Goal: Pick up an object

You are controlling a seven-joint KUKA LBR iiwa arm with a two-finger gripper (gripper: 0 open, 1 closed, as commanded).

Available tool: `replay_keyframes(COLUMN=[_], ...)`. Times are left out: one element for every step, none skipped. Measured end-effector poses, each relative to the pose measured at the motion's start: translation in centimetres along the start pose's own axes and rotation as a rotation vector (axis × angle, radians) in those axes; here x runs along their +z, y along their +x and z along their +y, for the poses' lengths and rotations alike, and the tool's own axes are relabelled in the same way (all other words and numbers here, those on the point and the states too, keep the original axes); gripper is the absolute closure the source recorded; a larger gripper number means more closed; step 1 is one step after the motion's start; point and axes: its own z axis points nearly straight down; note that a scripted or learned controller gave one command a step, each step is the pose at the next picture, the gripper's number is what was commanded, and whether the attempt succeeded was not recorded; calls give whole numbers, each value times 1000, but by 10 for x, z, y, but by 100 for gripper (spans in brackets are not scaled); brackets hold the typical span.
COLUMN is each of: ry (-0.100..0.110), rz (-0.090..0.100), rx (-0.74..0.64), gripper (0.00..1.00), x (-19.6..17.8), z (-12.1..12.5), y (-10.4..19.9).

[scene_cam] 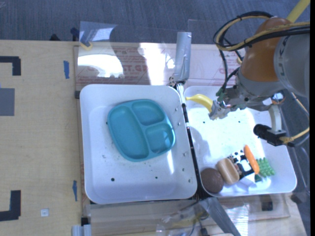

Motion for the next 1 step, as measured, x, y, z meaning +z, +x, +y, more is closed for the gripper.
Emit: replay_keyframes(ry=[-3], rz=[-1], rx=[-316], gripper=[100], x=[-1], z=[29], y=[-29])
